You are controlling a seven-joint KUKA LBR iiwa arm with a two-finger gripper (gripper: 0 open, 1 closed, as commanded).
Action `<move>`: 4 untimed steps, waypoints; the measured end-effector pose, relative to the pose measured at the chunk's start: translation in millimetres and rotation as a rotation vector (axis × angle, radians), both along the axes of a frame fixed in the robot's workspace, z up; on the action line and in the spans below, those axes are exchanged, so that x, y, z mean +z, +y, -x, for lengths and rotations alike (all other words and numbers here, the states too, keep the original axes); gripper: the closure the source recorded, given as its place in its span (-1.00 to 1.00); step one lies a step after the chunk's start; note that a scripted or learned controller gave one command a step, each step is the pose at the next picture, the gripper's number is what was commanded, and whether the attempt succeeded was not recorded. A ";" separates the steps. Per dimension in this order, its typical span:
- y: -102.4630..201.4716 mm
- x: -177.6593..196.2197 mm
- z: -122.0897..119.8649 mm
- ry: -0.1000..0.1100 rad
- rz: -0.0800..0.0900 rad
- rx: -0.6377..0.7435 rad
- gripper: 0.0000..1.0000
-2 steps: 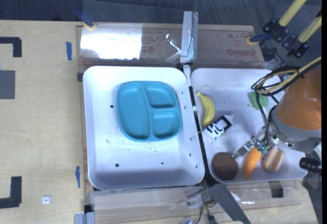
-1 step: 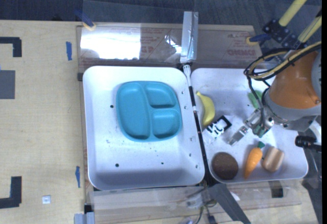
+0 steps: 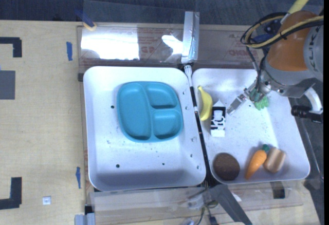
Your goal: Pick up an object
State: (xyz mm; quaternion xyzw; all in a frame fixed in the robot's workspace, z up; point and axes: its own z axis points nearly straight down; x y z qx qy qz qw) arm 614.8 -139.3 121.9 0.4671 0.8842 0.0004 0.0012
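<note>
Nearest the camera, along the right bin's [image 3: 303,167] front edge, a brown ball [image 3: 226,165], a toy carrot [image 3: 255,163] and a tan block [image 3: 275,160] lie apart, easy to reach. Farther back, a banana [image 3: 205,103] touches a black-and-white card [image 3: 218,120]. Just beside them the claw [image 3: 237,102] hovers spread, pinching nothing, probably lining up. The left bin [image 3: 97,131] holds a blue divided plate [image 3: 150,111].

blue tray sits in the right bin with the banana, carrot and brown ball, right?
Not quite. The camera view shows the blue tray alone in the left bin. The banana, carrot and brown ball are in the right bin.
</note>
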 end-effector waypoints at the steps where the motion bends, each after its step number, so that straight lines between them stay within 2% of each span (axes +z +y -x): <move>1: 23.7 -11.9 -32.8 -0.016 0.013 -0.167 -1.00; 2: 28.5 -13.5 16.9 -0.058 0.007 -0.052 -1.00; 3: 36.9 -35.3 2.5 -0.009 0.002 -0.130 -1.00; 4: 34.4 -35.8 -9.8 -0.004 -0.003 -0.348 -1.00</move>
